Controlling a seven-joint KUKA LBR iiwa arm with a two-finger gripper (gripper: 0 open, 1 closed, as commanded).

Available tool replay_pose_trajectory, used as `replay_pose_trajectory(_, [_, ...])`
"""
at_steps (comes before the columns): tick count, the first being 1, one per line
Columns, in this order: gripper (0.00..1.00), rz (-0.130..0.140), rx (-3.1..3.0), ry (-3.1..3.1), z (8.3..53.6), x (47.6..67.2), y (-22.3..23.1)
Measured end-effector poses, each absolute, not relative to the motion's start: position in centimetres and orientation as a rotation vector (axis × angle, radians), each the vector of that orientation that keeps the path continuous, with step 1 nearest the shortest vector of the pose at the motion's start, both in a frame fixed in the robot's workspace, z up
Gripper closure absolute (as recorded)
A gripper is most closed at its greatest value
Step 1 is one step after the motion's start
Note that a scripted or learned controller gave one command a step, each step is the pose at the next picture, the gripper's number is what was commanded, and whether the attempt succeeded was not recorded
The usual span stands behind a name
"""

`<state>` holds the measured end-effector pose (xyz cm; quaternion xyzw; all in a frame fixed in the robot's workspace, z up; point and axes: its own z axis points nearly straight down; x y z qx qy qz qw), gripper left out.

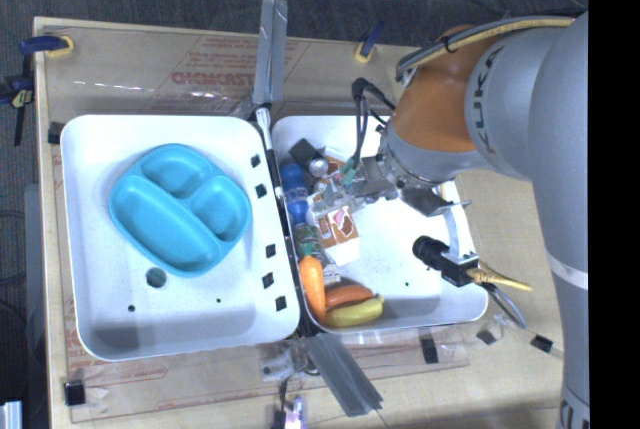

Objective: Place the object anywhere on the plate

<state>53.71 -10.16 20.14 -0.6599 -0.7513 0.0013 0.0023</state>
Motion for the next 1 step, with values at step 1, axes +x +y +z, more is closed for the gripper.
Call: replay_pose_trajectory(1, [1.00, 0.006, -2.001, -2.416, 21.09, 61.26, -6.69])
